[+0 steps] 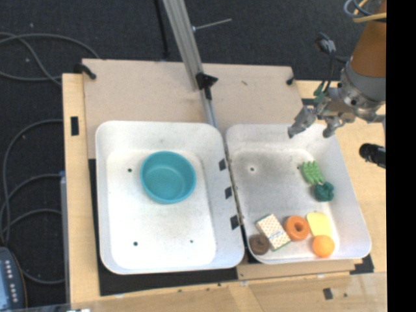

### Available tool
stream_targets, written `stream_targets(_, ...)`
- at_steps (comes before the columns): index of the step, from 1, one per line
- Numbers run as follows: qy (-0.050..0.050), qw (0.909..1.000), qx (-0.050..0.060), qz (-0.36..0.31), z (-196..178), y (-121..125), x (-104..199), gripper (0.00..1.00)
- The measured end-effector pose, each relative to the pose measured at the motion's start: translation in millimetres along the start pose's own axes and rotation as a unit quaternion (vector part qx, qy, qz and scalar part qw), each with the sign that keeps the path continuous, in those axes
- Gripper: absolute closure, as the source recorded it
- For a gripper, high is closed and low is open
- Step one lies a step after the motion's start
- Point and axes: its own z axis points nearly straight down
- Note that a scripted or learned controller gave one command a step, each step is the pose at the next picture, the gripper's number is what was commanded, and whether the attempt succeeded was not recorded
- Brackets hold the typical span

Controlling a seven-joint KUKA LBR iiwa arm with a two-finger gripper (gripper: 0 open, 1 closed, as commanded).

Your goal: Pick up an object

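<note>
In the left bin (110, 194) a teal bowl (168, 177) is seen alone, near that bin's middle and a little toward its far edge. It lies well apart from the gripper, and the divide between the two bins would have to be crossed to reach it.

In the right bin (273, 148) the small things are gathered along the near edge and the right side. At the near-left corner a brown doughnut-shaped piece (259, 243) is found, touching or just beside a small patterned box (273, 231), which is set at a slant. Next along the near edge an orange ring (297, 227) is seen, then a yellow block (318, 223) with an orange ball (322, 246) just in front of it. Farther back, against the right side, a light green ridged toy (311, 172) lies with its long axis running from the far edge toward the near edge, and a dark green lump (323, 191) sits at its near end, seemingly touching it.

The gripper (314, 126) is held above the far-right corner of the right bin, its fingers spread and nothing pinched between them. The light green toy is judged the nearest pickable thing: it lies toward the near edge from the gripper, with bare bin floor between and nothing standing in the way. A grasp across its narrow width would be favoured. The crowded near-edge cluster is judged harder, since neighbours could be knocked.
</note>
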Motion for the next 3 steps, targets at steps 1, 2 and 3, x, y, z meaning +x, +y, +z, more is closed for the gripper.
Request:
stream_targets(1, 0.000, 1.0000, 0.000, 0.000, 0, 0, 0, 0.00)
stream_targets(2, 0.000, 1.0000, 0.003, 0.001, 63, -1, 2, 0.00)
stream_targets(3, 0.000, 1.0000, 0.003, 0.002, 118, -6, 10, 0.00)
